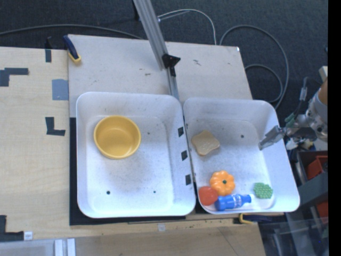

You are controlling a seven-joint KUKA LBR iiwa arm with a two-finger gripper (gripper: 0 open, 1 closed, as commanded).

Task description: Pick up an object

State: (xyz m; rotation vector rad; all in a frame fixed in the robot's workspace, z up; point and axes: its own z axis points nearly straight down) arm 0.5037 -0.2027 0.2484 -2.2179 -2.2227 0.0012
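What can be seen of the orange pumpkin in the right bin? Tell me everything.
The orange pumpkin is a small, ribbed toy, apparently plastic, with a dark green stem on top, seemingly upright. It sits near the front of the right bin. A red object lies against its lower left, and a blue bottle lies on its side just in front, close or touching. The gripper is well away, at the bin's right rim.

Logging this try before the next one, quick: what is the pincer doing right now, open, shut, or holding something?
Pincer: at the right bin's right rim; open or shut cannot be told, and nothing shows between its fingers.
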